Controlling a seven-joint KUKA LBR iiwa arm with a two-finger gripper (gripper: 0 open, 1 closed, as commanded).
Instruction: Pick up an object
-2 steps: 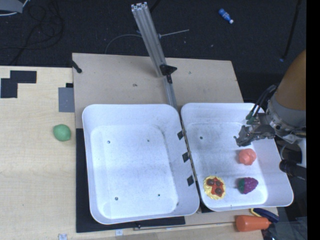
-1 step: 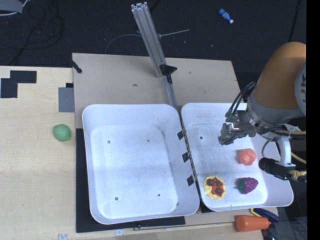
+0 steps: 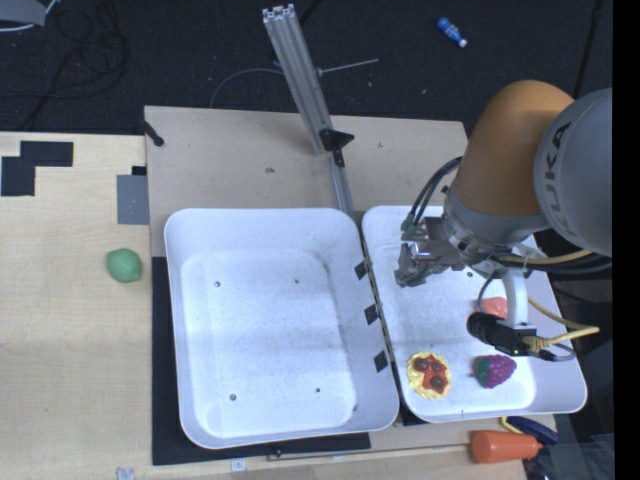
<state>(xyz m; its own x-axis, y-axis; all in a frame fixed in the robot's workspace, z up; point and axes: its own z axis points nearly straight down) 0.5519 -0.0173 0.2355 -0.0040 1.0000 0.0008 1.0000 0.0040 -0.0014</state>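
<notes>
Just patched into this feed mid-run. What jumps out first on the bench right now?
The big grey and orange arm dominates the right side, its gripper low over the right bin. At that bin's near edge lie a yellow toy pizza with red toppings and a purple bunch of grapes. A green ball sits alone on the bench, left of the left bin.
</notes>
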